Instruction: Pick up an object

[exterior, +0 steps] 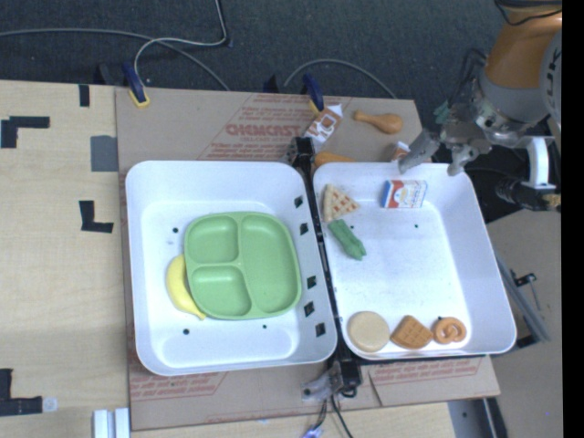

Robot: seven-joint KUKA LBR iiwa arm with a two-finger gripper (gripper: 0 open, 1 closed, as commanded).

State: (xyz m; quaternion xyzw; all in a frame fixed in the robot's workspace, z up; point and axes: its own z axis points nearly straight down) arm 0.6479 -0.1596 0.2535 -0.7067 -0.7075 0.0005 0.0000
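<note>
The bench is a pale wood surface with a sheet of brown cardboard (265, 130) laid over it, dark flooring beyond and cables trailing across the far side. Two shallow white bins sit on the cardboard side by side.

The left bin (151, 245) holds a green divided plate (243, 265) with a yellow banana (182, 289) tucked against its left edge. The right bin (474, 272) holds the loose items: a waffle wedge (339, 203) and a green pod-like piece (348, 240) near its far left, a small carton (403, 193) at the far side, and along the near edge a round pale biscuit (369, 331), an orange cracker (411, 334) and a small pretzel-like ring (449, 331). A tan drumstick-shaped toy (378, 120) lies on the cardboard outside the bins.

The gripper (434, 154) hangs above the far right corner of the right bin, its two fingers spread apart with nothing between them. The carton lies just near-left of it.

Assessment: no object is lifted; every item rests in its bin. The descent, closure and lift all remain. The carton appears the likeliest candidate, judging by proximity alone.
</note>
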